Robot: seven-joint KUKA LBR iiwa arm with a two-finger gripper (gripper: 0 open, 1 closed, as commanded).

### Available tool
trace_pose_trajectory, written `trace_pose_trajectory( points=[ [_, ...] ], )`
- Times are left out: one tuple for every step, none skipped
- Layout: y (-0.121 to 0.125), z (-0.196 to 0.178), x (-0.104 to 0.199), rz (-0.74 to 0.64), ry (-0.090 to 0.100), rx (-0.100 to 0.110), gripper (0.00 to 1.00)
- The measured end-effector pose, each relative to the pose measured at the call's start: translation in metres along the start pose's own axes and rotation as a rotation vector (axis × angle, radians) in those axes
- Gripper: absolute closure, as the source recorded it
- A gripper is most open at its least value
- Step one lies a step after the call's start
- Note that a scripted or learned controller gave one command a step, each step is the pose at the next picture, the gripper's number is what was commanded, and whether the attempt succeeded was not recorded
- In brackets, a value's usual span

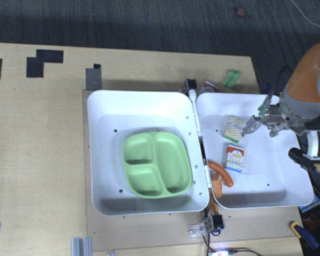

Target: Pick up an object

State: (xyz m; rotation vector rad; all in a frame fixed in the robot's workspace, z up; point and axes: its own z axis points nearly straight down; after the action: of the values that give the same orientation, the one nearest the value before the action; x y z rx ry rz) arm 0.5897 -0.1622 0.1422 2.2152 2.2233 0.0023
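Gripper (257,122) low in the right bin (277,193), fingers spread a little with nothing between them, tips just beside the speckled green-and-white packet (234,128). Below that packet a small red-and-white carton (235,159), then an orange sausage-shaped toy (221,174) against the bin's left wall; over in the left bin (104,143), a green divided plate (156,163). Arm cut off at the right edge, packet print too small to read.

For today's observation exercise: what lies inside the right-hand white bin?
In the right bin: a patterned card, a small orange-and-white box and an orange sausage-shaped toy at its left wall. The gripper hangs above the card, hiding some floor.
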Motion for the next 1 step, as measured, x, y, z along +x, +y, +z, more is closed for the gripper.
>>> trace_pose_trajectory(
  points=[
    [-0.0128,0.0563,0.0034,0.002,0.000,-0.003,0.00]
  ],
)
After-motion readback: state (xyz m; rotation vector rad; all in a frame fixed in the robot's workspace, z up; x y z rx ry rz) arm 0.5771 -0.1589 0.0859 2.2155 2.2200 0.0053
